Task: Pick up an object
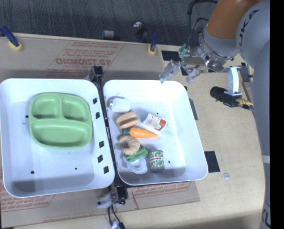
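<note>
The arm enters from the right of the camera view, and the claw (177, 73) hangs above the far right corner of the right bin (192, 149), at about the rim line. Two pale fingers (169, 72) point down and toward the bin. They stand apart with a visible gap between them, and nothing lies in that gap: the claw is spread and carries no load.

The task names no single object, so any item in the right bin qualifies. All of them lie in the left half of that bin, close to the wall shared with the left bin (10, 175):

- a sausage bun (126, 119) and a small red-and-white packet (154, 122), nearest the claw
- a carrot (142, 133), long axis roughly across the bin, tip toward the right
- a pretzel-like pastry (129, 144) and a green can (156, 160), farther toward the near rim

From the claw, the whole cluster lies toward the view's lower left, well apart from the fingers. The packet and the carrot tip are the closest targets. The judged next move is a travel inward over the bin, then a descent. For the carrot, the fingers would need to close across its short axis.

The left bin holds a green divided tray (60, 120), which plays no part here
</note>
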{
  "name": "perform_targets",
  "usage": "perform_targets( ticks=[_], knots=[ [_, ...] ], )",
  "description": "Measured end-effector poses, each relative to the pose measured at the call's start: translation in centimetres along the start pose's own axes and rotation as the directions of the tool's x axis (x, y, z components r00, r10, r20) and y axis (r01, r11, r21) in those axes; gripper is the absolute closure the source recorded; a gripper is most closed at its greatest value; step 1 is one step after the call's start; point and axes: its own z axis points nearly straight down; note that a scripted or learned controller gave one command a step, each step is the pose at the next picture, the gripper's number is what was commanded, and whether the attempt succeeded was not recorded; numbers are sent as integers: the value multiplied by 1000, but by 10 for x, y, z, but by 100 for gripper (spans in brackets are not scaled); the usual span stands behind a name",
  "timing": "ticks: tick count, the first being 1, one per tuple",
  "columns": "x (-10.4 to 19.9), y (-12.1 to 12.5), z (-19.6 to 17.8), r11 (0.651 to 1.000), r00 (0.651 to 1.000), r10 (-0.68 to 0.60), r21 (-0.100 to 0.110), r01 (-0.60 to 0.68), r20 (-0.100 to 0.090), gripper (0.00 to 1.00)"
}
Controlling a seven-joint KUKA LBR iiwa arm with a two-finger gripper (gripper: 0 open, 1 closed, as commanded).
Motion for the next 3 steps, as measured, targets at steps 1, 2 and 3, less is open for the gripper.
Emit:
perform_targets(
  ticks=[1, 2, 3],
  knots=[
    [-47, -1, 103, 1000, 1000, 0, 3, 0, 0, 0],
    [-45, -30, 198, 1000, 1000, -1, 1, 1, 0, 0],
    [-45, -30, 188, 1000, 1000, -5, 2, 5, 1, 100]
  ],
)
